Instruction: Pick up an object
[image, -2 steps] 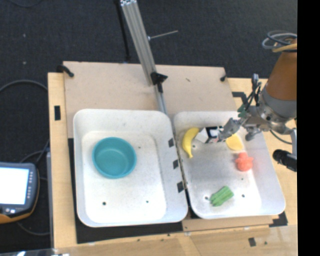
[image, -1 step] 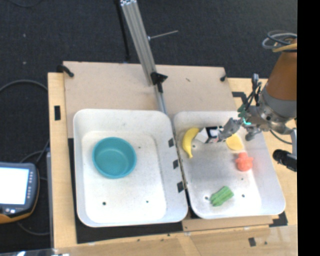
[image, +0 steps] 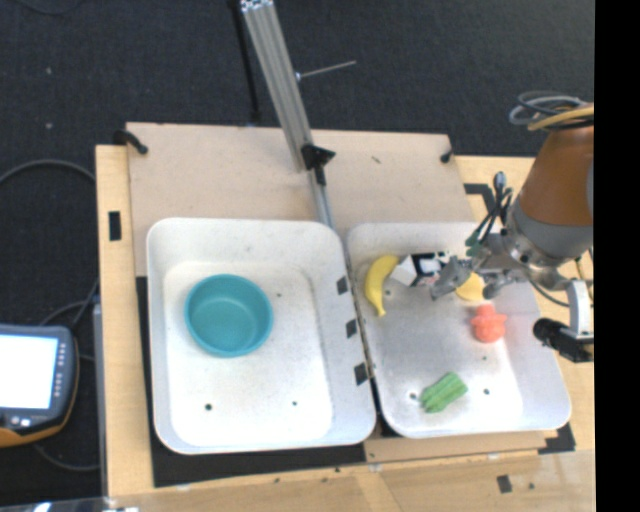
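The right bin (image: 530, 400) holds a yellow banana (image: 379, 282) near its left wall, a green ridged object (image: 443, 391) toward the front, an orange-red object (image: 488, 324) at the right, and a small yellow object (image: 470, 289) partly covered by the gripper. My gripper (image: 452, 277) hangs low over the back of the right bin, just right of the banana and beside the yellow object. The arm's orange band (image: 560, 180) rises above it at the right. A small black-and-white piece (image: 428, 265) lies next to the gripper.
A teal bowl (image: 229, 314) sits in the left bin (image: 300, 400). A grey metal post (image: 285, 85) slants up from behind the bins. A screen device (image: 35, 375) lies off the bench at the left. Cables run at the right edge.
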